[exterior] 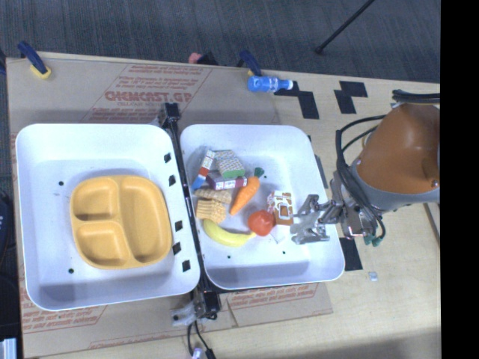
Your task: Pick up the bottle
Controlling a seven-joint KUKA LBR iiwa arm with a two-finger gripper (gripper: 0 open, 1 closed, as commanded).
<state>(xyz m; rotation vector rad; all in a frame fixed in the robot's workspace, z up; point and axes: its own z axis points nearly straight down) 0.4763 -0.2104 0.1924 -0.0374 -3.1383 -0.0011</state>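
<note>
Two white bins sit side by side on the worktop (pixel 359 305), and the left bin (pixel 45 275) holds a yellow tray (pixel 120 221) with three parts. Just right of that tray, the right bin (pixel 299 271) has a heap of toy food: a small bottle (pixel 203 178) lying at the heap's upper left, a banana (pixel 224 235), a carrot (pixel 245 193) and a red tomato (pixel 261 222). Right of the heap, well apart from the bottle, the gripper (pixel 308 219) is low over the bin's right side with its fingers a little apart and nothing between them.
</note>
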